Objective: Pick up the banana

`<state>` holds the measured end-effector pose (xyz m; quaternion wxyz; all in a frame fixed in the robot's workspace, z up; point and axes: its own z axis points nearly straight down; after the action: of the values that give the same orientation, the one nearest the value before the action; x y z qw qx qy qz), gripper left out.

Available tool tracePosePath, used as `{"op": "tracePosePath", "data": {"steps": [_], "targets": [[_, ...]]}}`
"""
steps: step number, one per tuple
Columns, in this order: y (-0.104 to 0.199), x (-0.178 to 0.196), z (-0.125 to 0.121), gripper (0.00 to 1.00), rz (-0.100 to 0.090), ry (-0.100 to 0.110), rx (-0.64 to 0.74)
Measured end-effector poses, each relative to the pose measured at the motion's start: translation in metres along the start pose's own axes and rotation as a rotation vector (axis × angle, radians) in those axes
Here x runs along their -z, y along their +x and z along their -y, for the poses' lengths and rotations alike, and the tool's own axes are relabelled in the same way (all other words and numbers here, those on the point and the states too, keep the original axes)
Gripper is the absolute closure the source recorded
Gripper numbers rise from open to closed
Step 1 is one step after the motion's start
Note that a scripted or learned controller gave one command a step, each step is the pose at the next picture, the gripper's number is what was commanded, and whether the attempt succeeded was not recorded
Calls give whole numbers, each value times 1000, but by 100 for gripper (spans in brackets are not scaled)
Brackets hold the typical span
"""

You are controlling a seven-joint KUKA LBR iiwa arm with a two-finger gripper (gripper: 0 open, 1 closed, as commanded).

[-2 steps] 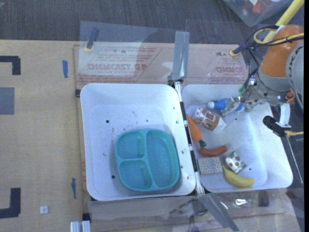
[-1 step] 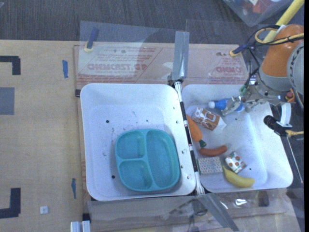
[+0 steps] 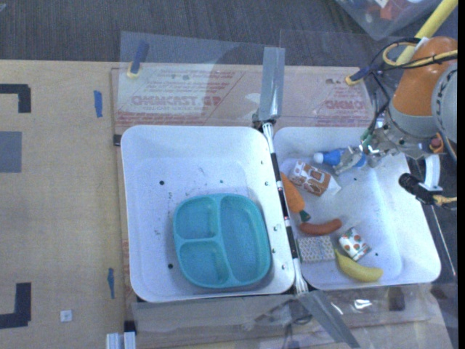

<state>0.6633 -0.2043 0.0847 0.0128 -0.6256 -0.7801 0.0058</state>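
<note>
One gripper is seen at the upper right of the right bin, low over its far rim; whether it is released or clenched cannot be told. A blue-and-white bottle is found just beside it, to the left. A small carton is placed next to the bottle, and an orange carrot is laid along the bin's left wall. A red sausage is seen lower down, with a speckled sponge and a small patterned can near it. The banana is located at the bin's near edge, well apart from the gripper, just beside the can. A teal divided plate is held by the left bin.
</note>
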Motion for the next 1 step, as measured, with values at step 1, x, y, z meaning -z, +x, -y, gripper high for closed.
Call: {"op": "tracePosePath", "data": {"steps": [1], "targets": [[-1,0,0,0,-4,2,-29]]}}
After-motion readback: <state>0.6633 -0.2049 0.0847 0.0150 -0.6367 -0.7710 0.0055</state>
